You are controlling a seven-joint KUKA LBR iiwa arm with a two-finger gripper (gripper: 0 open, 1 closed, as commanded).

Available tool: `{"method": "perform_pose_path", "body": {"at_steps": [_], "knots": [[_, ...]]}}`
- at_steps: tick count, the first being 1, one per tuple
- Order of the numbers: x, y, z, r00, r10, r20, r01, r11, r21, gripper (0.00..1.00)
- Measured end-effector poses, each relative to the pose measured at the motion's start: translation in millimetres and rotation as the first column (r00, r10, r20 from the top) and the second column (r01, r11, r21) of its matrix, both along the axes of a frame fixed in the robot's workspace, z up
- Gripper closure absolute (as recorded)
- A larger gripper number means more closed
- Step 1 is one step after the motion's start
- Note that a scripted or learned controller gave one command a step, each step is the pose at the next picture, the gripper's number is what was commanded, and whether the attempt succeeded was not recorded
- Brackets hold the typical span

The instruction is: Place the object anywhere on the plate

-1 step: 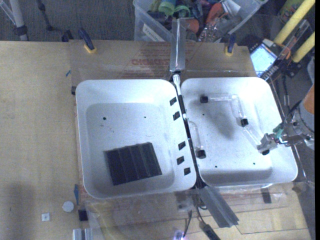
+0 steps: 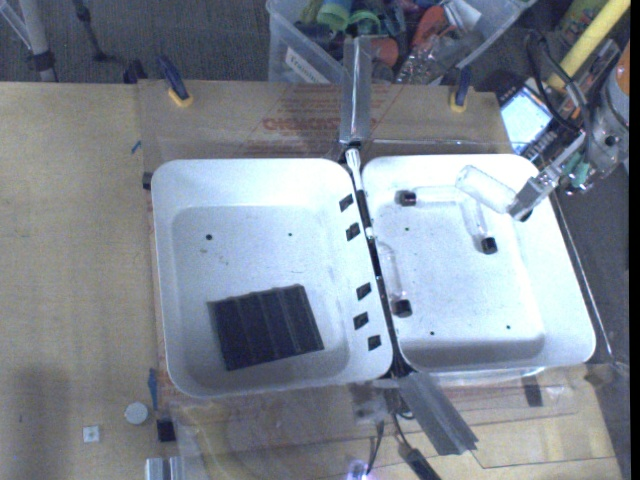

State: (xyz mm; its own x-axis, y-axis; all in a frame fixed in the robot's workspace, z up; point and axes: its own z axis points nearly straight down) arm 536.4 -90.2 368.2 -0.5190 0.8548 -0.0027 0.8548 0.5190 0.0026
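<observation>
Hovering jaws (image 2: 525,206) over right bin (image 2: 560,328), dark plate (image 2: 266,326) in left bin (image 2: 165,268)

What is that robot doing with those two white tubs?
A robot arm is reaching in from the right, and its gripper is at the far right corner of the right bin. A clear, see-through object lies right by it, but whether the gripper has hold of it can't be made out. Its job is to put the object on the plate. The dark ridged plate sits flat in the left bin, with nothing on it yet.
</observation>
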Motion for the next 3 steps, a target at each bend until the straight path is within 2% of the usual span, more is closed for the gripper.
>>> {"method": "perform_pose_path", "body": {"at_steps": [1, 2, 3], "knots": [[-4.2, -94.0, 68.3, 0.957, 0.29, 0.003, -0.29, 0.957, -0.005, 1.0], [49.4, -88.6, 67.9, 0.999, -0.05, 0.005, 0.05, 0.999, -0.003, 1.0], [131.4, -131.6, 67.9, 0.921, -0.389, 0.004, 0.389, 0.921, 0.0, 1.0]]}}
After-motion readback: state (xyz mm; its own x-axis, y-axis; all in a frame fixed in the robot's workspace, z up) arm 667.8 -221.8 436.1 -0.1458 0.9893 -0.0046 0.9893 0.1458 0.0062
